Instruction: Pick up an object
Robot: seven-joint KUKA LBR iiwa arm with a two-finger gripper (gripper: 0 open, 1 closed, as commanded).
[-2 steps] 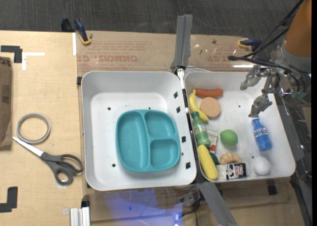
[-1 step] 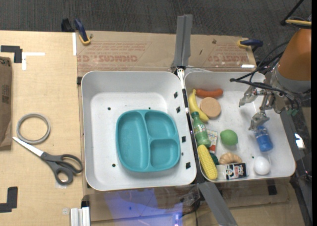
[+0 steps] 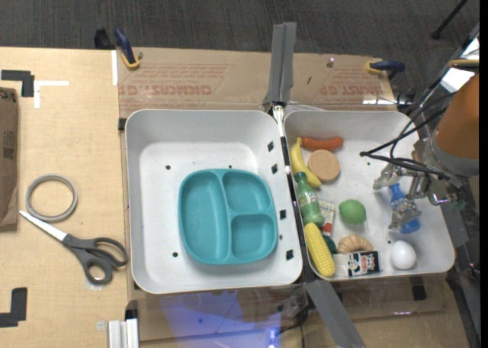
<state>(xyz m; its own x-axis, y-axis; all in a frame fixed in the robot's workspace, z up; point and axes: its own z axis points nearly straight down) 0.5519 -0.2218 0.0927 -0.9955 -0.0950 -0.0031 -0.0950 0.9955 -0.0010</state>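
Observation:
The right bin (image 3: 358,119) holds a red sausage (image 3: 322,143), a banana (image 3: 295,162), a round tan bun (image 3: 324,165), a green bottle (image 3: 308,197), a green ball (image 3: 352,211), a corn cob (image 3: 319,249), a bread roll (image 3: 355,243), a white egg (image 3: 402,255) and a black-and-white carton (image 3: 363,263). My gripper (image 3: 393,200) hangs low over that bin's right side, open, its fingers spread. A small blue object (image 3: 409,224) lies partly hidden at the lower finger. I see nothing clamped between the fingers.
The left bin (image 3: 152,140) holds a teal divided plate (image 3: 229,215). On the bench to the left lie scissors (image 3: 85,249) and a tape roll (image 3: 51,196). Black cables (image 3: 396,140) run from the arm across the right bin's far corner.

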